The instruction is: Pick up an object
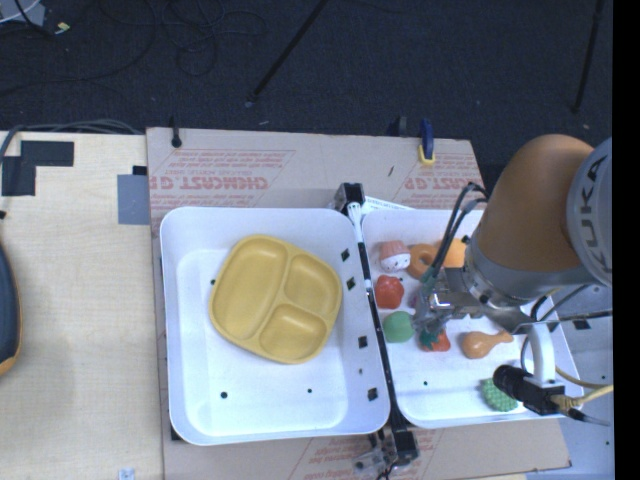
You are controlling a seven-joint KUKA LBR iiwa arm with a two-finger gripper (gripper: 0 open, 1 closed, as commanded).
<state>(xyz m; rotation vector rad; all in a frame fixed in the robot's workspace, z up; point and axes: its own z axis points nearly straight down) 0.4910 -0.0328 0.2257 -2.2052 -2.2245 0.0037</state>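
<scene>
Low, pincer (434, 320) among toys — right bin (450, 408) crowded.

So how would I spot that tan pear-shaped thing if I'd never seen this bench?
Start at the right white bin, the one the grey arm reaches into. Near its right side, just right of the hand, lies the tan pear-shaped toy. Its neighbours are red, green or orange; it alone is pale brown with a narrow neck pointing right.

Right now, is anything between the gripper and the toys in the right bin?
Nothing visible does. The gripper is down among them in the right bin, just above a small red and green item, with the green ball and red piece beside it.
</scene>
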